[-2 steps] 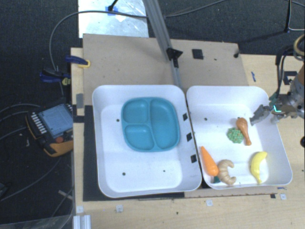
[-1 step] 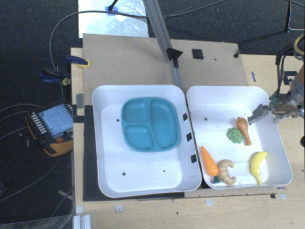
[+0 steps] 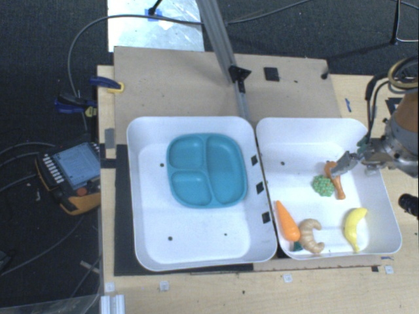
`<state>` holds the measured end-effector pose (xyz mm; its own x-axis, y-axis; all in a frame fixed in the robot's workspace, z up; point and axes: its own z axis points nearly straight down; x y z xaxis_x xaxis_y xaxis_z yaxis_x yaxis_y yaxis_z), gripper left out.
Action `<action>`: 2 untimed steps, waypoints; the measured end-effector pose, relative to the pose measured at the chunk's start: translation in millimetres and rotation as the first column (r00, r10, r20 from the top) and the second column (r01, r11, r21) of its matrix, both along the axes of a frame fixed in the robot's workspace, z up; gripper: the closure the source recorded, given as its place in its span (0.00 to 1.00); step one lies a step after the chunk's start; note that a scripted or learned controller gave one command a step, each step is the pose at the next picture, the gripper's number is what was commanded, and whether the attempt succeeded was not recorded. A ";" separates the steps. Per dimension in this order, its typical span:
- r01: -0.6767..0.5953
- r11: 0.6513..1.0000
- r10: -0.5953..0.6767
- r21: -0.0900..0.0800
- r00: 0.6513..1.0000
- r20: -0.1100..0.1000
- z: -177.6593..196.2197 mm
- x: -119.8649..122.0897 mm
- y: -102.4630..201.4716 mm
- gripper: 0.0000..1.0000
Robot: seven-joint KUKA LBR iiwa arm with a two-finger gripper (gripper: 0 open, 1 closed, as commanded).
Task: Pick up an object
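Gripper [image 3: 335, 167] low in right bin [image 3: 288, 139], fingers reaching in from right edge; spread or pressed together — cannot tell, too small and blurred. Tips at upper end of small orange stick-like piece [image 3: 338, 184], apparently touching; grasp not confirmed. Green broccoli floret [image 3: 321, 186] just beside it, left. Yellow banana [image 3: 354, 226] nearer front. Orange carrot [image 3: 287, 220] and tan curved piece [image 3: 311, 234] at front left. Blue divided plate [image 3: 207, 170] in left bin [image 3: 150, 208].
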<state>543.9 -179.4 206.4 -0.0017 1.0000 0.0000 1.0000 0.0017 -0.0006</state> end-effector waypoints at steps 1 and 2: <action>0.001 1.000 -0.001 0.001 1.000 -0.002 -57.5 -9.0 0.9 0.00; 0.002 1.000 -0.002 0.000 1.000 -0.002 -111.4 -17.8 -4.7 0.00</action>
<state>526.0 -184.0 95.0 -0.0001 1.0000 0.0005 1.0000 0.0001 -0.0022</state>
